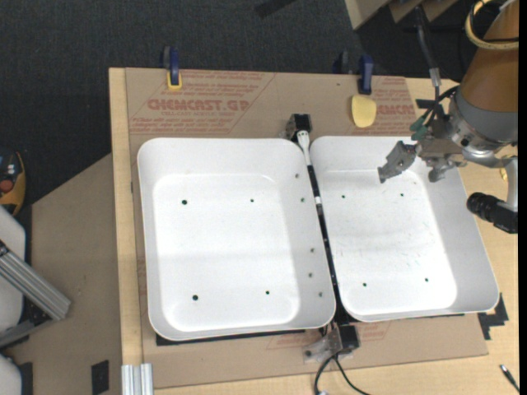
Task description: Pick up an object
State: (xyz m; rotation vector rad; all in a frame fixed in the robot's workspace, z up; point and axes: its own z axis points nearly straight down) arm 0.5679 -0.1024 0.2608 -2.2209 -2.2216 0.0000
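Object unseen, hand (pixel 394 164) over right bin (pixel 461 245), left bin (pixel 156 220) beside

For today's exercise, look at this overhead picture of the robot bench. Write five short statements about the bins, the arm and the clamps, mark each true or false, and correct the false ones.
1. Two white bins sit side by side on a brown board. True: the left bin and the right bin lie next to each other on the board.
2. The gripper hovers over the left bin. False: it is above the right bin's upper part.
3. A yellowish object lies on the board, beyond the right bin. True.
4. The arm reaches in from the picture's left. False: it comes in from the right.
5. Two blue clamps hold the board's far edge. True.
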